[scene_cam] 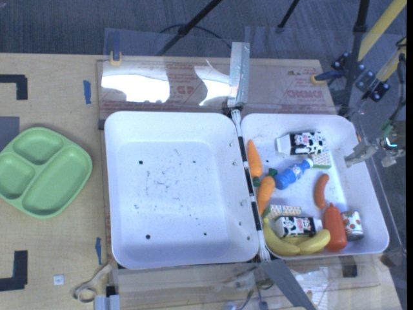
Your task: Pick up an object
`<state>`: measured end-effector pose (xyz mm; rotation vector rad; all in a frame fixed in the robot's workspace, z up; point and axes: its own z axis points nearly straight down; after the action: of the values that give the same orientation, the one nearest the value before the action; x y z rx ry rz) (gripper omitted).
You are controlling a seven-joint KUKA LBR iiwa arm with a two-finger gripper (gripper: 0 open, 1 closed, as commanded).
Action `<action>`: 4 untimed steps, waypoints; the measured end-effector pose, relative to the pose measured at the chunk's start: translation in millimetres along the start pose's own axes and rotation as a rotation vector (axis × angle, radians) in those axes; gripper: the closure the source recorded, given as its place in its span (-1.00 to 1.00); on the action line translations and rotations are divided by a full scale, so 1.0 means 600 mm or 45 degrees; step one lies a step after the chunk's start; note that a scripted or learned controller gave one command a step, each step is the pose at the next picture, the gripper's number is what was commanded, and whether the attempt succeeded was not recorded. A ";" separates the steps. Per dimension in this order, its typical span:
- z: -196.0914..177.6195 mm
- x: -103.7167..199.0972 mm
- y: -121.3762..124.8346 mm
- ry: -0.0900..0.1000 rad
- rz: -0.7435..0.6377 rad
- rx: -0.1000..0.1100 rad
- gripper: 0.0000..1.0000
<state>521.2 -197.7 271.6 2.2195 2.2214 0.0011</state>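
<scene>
Desk [51, 82]: a pale wooden top carrying both bins side by side, with a green divided plate [44, 171] parked well to the left, apart from the work.
Left bin [122, 134]: a white tray with only scuffs and small dark marks on its floor; I judge it the drop-off side.
Right bin [368, 205]: all the pickable things are heaped here, mostly toward its near and left parts, so any grasp has to start on this side.
Banana [298, 244]: lies flat along the near wall, long axis left to right, ends curling upward toward the far side.
Near milk carton [297, 225]: on its side just above the banana, touching it, long axis left to right.
Far milk carton [299, 143]: lying near the far wall, long axis left to right.
Blue bottle [290, 175]: mid-bin, slanted, white cap pointing far-right.
Carrots [255, 159]: two along the left wall, long axes near to far, roughly end to end.
Red bottle [334, 228]: upright-looking beside the banana's right end, though it may be tilted.
Sausage [320, 190]: runs near to far, free on all sides, likely the easiest pick.
Tool [369, 150]: at the bin's right rim, above its wall; whether it is spread or pressed together I cannot tell.
</scene>
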 end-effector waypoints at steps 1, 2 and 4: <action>0.219 0.020 0.087 0.002 -0.021 0.002 -1.00; 0.308 0.029 0.062 0.000 -0.238 -0.004 -1.00; 0.308 0.029 0.059 0.000 -0.280 -0.003 1.00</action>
<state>556.9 -180.1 86.7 1.9617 2.4503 0.0037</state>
